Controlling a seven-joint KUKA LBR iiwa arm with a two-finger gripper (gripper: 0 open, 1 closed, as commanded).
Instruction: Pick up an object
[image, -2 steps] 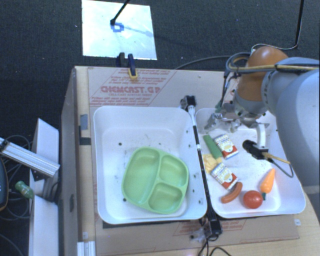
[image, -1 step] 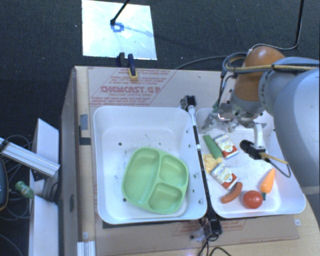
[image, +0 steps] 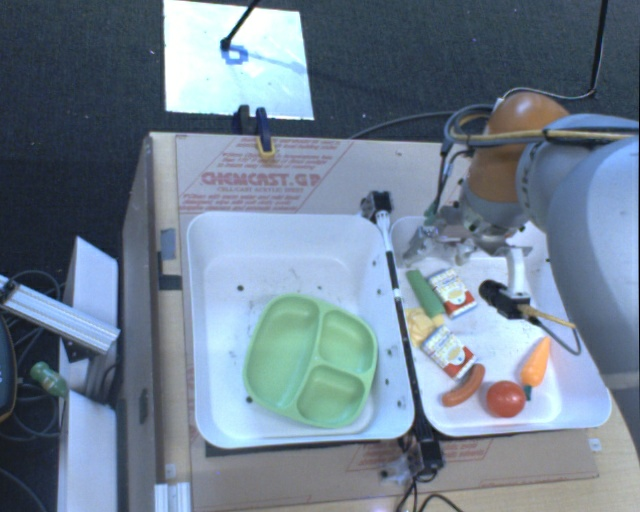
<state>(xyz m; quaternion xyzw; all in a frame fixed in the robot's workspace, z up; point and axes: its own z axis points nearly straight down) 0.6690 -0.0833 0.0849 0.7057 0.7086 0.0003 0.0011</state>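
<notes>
The right bin (image: 580, 405) holds several toy foods. A green stick (image: 422, 292) lies by its left wall, with a red and white carton (image: 452, 291) beside it. Below them sit a yellow piece (image: 420, 327) and a second carton (image: 447, 351). Near the front lie a brown sausage (image: 463, 385), a red tomato (image: 506, 399) and an orange carrot (image: 536, 362). My gripper (image: 428, 240) hangs over the bin's back left corner, just above the first carton and the green stick. I see nothing held in it.
A green divided plate (image: 312, 358) lies in the left bin (image: 215, 300). The wall between the bins runs just left of the gripper. The grey arm (image: 580, 190) covers the right bin's back right part.
</notes>
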